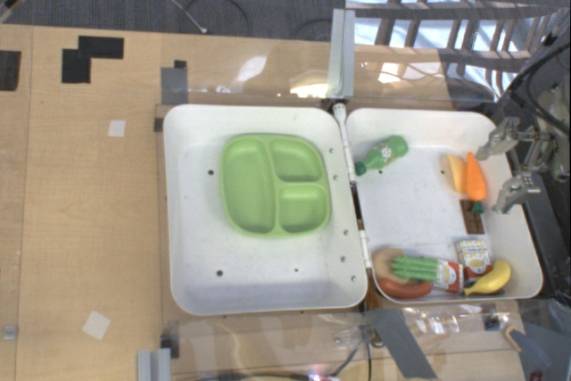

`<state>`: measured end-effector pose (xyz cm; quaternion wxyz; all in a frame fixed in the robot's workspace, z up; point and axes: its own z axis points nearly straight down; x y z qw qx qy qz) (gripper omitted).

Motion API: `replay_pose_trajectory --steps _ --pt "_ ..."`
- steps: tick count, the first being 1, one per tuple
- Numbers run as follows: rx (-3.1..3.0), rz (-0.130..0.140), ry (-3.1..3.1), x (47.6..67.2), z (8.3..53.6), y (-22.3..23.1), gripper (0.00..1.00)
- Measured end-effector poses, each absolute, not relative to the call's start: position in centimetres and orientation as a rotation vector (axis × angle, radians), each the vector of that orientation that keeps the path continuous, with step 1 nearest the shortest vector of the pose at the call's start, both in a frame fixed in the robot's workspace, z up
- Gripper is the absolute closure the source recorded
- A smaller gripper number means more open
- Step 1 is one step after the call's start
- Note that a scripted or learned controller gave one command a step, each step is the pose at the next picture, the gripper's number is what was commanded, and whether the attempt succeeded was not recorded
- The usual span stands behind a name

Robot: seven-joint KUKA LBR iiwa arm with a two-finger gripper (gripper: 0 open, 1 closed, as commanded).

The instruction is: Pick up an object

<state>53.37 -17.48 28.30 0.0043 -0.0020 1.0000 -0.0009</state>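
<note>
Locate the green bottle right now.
In the camera view, the green bottle lies on its side in the right bin, at its upper-left corner beside the divider between the bins, well left of the carrot.

**Bright, even light with glare at the back**

I see both white bins (pixel 268 294) evenly lit, shadows soft. Strong glare flares on the clear panel (pixel 308 87) behind them. Focus is slightly soft overall; small items look blurry.
</note>
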Motion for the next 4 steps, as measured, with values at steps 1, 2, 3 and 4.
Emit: replay_pose_trajectory --steps 1,2,3,4 --pt "-0.272 0.005 3.133 58.6 14.2 -20.4 0.0" --pt "-0.157 -0.005 3.124 57.6 8.9 -20.5 0.0" --pt "-0.129 -0.002 3.127 60.8 8.8 -19.6 0.0" --pt "-0.136 -0.009 3.109 61.3 10.5 -19.6 1.0"
